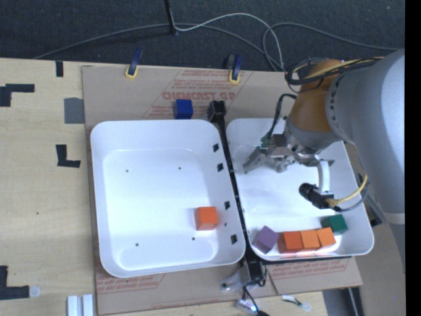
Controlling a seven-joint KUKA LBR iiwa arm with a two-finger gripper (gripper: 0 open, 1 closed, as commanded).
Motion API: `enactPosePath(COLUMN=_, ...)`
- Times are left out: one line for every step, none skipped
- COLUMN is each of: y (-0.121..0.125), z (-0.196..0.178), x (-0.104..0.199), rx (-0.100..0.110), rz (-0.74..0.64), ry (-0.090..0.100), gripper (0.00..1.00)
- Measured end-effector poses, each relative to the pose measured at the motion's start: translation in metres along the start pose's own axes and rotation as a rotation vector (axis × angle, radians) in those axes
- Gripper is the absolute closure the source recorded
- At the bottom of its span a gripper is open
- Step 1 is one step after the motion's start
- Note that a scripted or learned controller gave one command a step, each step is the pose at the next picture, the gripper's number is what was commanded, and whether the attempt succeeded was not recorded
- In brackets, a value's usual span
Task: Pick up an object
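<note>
Hovering over the upper part of the right bin (342, 245), the jaws (266, 160) have a spread that cannot be told, and nothing is seen between them; along that bin's near wall lie a purple block (265, 239), three orange blocks (306, 241) in a touching row, and a green block (336, 224); the left bin (108, 176) holds one orange cube (206, 218); a blue block (183, 108) sits on the table behind the bins.

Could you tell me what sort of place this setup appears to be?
Probably a robotics lab bench for grasping trials: a grey arm reaches over two white bins holding small coloured blocks, on clamped cardboard, with loose cables behind.
</note>
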State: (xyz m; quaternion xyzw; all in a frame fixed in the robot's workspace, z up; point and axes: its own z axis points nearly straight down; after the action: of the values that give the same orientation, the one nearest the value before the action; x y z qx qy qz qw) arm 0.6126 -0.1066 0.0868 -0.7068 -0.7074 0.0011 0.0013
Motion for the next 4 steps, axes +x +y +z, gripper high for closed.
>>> enactPosePath(y=0.001, z=-0.012, x=0.000, rx=-0.003, rz=0.000, ry=0.000, gripper=1.00)
enactPosePath(y=-0.003, z=-0.069, x=-0.008, rx=-0.008, rz=0.000, ry=-0.001, gripper=1.00)
enactPosePath(y=-0.006, z=-0.112, x=-0.006, rx=-0.007, rz=0.000, ry=-0.001, gripper=1.00)
enactPosePath(y=-0.011, z=-0.156, x=-0.004, rx=-0.006, rz=0.000, ry=0.000, gripper=1.00)
